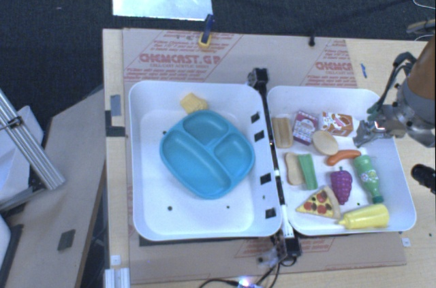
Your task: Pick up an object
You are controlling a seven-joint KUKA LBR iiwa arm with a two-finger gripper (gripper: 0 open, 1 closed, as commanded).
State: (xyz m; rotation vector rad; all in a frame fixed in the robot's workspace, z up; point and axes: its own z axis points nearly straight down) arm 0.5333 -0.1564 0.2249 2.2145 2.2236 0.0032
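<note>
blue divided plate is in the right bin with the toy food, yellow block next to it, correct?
Not quite. The camera view shows the blue divided plate in the left bin, not the right one, and the toy food sits in the right bin. The yellow block does lie next to the plate, by its far edge.

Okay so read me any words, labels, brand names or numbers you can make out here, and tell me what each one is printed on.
"CHEMCAST GP" in red, on the brown protective sheet under the bins, behind the left bin; the last letters are uncertain.
The same red print, repeated behind the right bin, at; too blurred to confirm.
Red snack packet: label too small to read.
Orange-and-white packet: print too blurred to read.
Green bottle: label unreadable.
</note>
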